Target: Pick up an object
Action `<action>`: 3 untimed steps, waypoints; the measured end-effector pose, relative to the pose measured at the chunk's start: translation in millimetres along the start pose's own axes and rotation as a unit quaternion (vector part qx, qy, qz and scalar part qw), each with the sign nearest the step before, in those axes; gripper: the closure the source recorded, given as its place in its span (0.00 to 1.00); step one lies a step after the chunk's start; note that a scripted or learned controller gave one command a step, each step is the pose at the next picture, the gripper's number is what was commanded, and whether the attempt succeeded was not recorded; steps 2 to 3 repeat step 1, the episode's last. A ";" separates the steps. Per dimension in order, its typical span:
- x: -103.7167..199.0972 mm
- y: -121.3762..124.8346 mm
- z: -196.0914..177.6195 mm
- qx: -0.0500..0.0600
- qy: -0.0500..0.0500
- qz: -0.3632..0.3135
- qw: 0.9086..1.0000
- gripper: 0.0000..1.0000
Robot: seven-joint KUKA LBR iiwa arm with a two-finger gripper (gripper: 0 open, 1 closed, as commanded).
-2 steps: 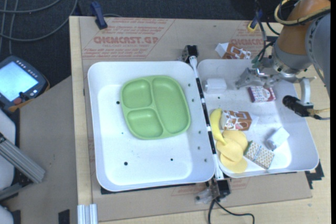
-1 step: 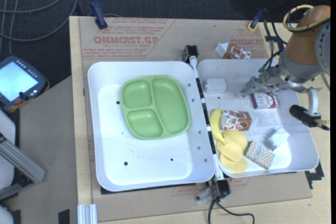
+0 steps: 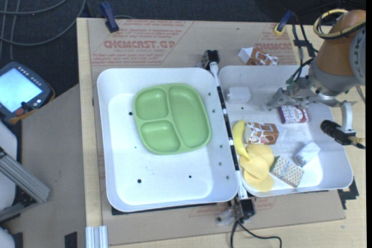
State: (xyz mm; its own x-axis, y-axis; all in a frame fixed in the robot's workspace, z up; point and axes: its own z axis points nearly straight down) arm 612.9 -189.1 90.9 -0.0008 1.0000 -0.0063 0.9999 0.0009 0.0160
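Reading "CHEMCAST GP" on the bench board [image 3: 139,43]; fingers [image 3: 289,103] state unclear above dark-red packet [image 3: 293,115]

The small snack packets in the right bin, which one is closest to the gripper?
The dark red packet, lying directly under the gripper near the bin's far side. The brown-and-white packet and the patterned packet lie nearer the front.

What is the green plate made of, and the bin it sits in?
The green divided plate looks like smooth matte plastic: one even colour, rounded moulded sections. The left white bin seems thin, slightly glossy plastic, with curved moulded corners. Neither can be told for sure by look alone.
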 end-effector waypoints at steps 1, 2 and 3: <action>-1.5 1.0 -11.2 -0.002 -0.002 0.000 1.000 1.00; -1.5 1.0 -11.2 -0.002 -0.002 0.000 1.000 1.00; -1.5 1.0 -11.2 -0.002 -0.002 0.000 1.000 1.00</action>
